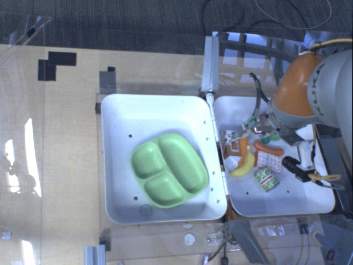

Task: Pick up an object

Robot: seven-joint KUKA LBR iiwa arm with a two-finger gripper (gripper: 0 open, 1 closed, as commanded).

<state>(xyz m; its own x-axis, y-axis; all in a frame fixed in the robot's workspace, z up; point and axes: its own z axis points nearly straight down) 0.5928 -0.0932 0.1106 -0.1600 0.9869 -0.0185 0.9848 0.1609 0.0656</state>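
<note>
Nothing lifted yet, as far as I could judge.
My claw hung over the right bin, grip state unclear to me; banana and sausage lay loose below it.

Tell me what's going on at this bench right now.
A grey robot arm reaches in from the right, its gripper over the back of the right bin, just beside a small heap of toy food: a banana, a red sausage and a green packet. Nothing can be seen in its grip. The left bin holds a green divided plate.
</note>
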